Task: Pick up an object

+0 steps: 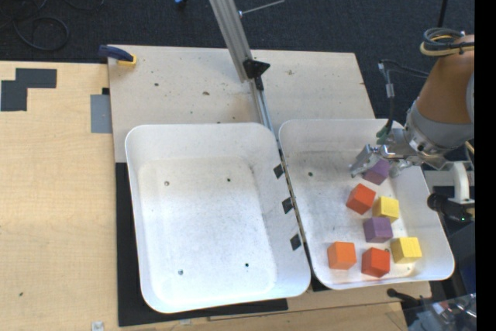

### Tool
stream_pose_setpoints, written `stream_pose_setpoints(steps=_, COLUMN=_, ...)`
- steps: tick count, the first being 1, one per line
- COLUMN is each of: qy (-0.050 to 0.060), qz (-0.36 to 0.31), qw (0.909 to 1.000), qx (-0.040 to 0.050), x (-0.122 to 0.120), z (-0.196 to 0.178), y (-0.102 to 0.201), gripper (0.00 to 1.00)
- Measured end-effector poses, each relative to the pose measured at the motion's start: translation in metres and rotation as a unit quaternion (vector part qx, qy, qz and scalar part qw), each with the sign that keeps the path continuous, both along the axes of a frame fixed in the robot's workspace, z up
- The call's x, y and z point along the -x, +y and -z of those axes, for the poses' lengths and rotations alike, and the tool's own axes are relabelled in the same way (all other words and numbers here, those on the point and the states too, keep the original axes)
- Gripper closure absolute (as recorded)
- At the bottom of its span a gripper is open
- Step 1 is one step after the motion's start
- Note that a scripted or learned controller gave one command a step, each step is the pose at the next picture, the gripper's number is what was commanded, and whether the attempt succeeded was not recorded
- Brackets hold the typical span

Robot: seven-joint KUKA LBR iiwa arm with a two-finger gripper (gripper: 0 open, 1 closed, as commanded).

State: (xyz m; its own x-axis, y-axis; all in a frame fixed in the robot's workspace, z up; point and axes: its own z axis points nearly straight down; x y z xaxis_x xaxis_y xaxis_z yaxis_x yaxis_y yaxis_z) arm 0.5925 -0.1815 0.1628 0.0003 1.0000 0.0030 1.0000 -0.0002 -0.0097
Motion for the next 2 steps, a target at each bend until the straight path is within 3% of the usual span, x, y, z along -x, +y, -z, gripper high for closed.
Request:
stream_pose_setpoints(steps=1, qy=-0.002, qz=0.001, qw=1.0000, qx=0.0008, x=-0.008, z=0.048, y=-0.001, gripper=0.00)
stream_pose_setpoints(steps=2, qy=-0.003, qz=0.003, qw=1.0000, qx=0.0007, x=-0.008, z=0.036, y=-0.002, gripper=1.00)
